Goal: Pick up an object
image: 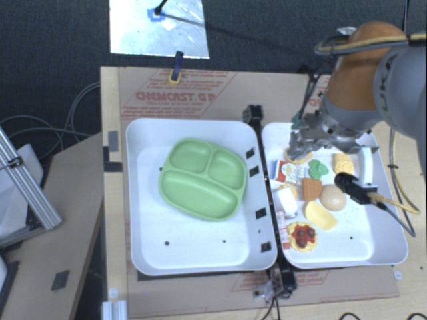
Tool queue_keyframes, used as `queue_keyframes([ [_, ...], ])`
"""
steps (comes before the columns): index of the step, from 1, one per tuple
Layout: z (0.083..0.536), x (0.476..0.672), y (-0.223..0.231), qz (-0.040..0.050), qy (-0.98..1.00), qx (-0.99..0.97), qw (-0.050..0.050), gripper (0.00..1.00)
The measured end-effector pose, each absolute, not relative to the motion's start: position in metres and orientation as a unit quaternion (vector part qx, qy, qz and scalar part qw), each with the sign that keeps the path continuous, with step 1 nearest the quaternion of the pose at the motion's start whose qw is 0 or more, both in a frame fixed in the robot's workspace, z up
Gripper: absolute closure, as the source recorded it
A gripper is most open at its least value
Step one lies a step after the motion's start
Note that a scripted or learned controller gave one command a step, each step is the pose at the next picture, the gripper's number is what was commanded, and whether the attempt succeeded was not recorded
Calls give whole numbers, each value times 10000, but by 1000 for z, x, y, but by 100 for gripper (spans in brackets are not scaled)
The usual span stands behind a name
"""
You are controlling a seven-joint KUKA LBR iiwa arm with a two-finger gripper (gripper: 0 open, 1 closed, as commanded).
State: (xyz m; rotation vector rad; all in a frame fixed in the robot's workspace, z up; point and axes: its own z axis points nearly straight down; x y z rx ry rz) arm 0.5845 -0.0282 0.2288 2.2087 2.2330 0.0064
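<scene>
The gripper (301,145) hangs just above the toy food (313,192) in the right bin (383,245), jaws' state unclear; these light, stiff pieces look graspable across their narrow sides.

Smooth matt green plastic tray (202,179) in glossy white plastic bin (150,245).

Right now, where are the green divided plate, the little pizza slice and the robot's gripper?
Green divided plate (202,179): camera view, middle ridge of the plate.
Pizza slice (302,236): camera view, its red topping.
Gripper (303,145): camera view, its lower end over the toys.
</scene>
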Motion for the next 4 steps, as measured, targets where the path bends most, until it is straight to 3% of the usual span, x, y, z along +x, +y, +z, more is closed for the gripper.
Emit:
queue_keyframes([
  [1, 216, 615, 15, 15, 7104, 7038, 5, 100],
  [2, 233, 642, 46, 26, 7100, 7042, 15, 100],
  [3, 216, 629, 46, 1, 7077, 7065, 3, 100],
  [4, 217, 629, 38, 3, 7070, 7072, 7, 100],
])
